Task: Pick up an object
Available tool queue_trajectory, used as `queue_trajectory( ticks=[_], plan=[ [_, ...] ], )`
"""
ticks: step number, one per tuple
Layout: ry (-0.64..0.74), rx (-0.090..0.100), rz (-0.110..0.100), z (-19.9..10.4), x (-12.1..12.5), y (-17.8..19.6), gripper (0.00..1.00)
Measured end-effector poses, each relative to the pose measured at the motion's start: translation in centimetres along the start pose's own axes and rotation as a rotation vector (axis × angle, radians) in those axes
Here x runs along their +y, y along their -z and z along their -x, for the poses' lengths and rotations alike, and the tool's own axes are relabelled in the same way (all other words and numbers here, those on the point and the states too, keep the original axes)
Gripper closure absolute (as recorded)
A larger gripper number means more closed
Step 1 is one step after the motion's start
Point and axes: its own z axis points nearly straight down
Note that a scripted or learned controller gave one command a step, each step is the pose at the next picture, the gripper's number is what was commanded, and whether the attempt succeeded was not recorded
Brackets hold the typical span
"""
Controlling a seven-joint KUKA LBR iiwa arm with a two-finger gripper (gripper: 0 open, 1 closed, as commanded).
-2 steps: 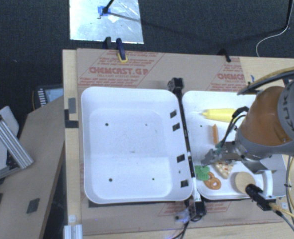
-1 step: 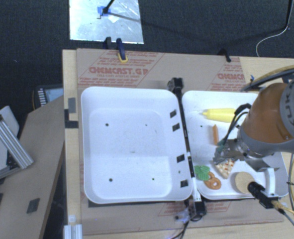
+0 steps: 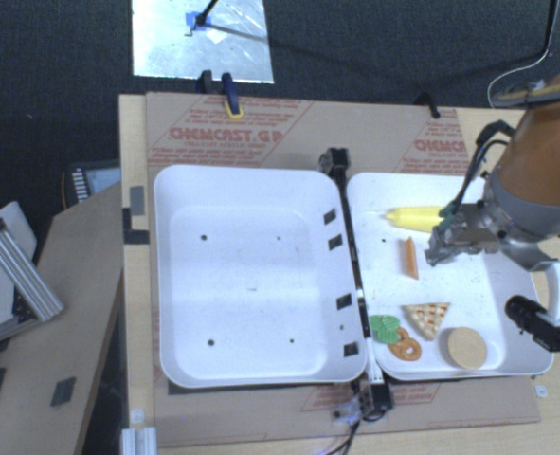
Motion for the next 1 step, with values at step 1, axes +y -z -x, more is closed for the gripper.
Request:
queue_trajectory(
  ticks=[1],
  plan=[
    [-0.001, 0.001, -0.013, -7.44, 1.12, 4.55, 1.00]
  ],
)
